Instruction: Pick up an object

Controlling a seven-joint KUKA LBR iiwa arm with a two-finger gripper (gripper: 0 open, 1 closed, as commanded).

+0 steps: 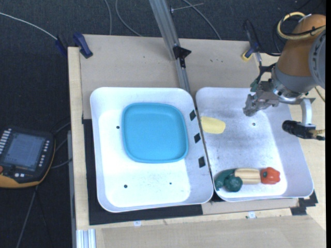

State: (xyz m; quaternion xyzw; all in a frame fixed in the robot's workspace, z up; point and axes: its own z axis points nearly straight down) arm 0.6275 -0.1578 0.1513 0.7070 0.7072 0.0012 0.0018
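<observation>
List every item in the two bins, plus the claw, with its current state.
Claw: over the right bin's far side, holding nothing visible.
Yellow piece: lying flat, right bin.
Green piece: near edge, touching the tan stick.
Tan stick: lying flat.
Red piece: at stick's end.
Blue plate: flat, left bin.
</observation>
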